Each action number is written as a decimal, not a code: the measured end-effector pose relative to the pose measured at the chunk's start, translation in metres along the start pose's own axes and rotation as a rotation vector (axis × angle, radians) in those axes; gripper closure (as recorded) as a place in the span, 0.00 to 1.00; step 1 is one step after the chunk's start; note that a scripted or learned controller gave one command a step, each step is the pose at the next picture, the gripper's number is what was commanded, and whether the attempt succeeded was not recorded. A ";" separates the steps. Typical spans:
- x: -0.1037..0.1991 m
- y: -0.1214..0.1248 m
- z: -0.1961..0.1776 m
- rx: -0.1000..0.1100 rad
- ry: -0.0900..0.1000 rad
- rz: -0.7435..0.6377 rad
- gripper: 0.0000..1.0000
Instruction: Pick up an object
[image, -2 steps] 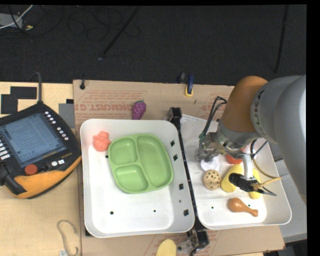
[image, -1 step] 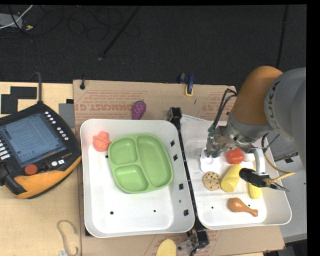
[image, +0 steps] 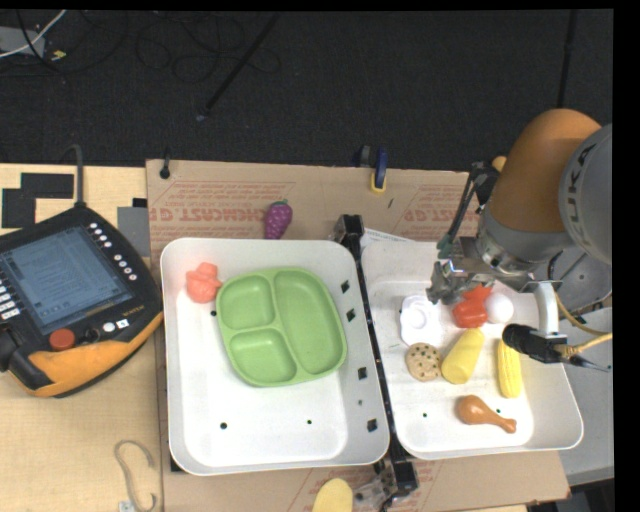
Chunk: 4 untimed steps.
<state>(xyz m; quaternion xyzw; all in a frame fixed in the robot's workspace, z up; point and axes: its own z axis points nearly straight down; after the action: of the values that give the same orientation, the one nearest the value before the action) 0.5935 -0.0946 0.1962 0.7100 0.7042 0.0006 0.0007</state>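
Observation:
My gripper (image: 452, 285) hangs low over the back of the right bin (image: 560, 430), under the grey wrist and orange band. A red tomato-like toy (image: 471, 310) lies right at its tip, touching or just below it. Around it sit a white round piece (image: 413, 321), a cookie (image: 423, 361), a yellow fruit (image: 462, 357), a corn cob (image: 509, 369) and a brown drumstick (image: 485, 411). Whether the red toy is gripped is unclear from this angle.
The left bin (image: 200, 420) holds a green divided plate (image: 280, 326) and a pink toy (image: 202, 283). Purple grapes (image: 278, 218) lie on the cardboard behind it. A teach pendant (image: 65, 290) rests at far left, and a yellow object (image: 333, 495) sits at the front edge.

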 end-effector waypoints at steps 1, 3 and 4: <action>-0.001 0.000 -0.033 0.000 0.000 -0.005 1.00; 0.104 0.004 -0.027 0.004 0.002 -0.011 1.00; 0.126 0.007 -0.024 0.004 0.001 -0.009 1.00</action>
<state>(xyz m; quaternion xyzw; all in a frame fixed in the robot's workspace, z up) 0.6015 0.0309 0.2198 0.7069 0.7073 -0.0004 -0.0012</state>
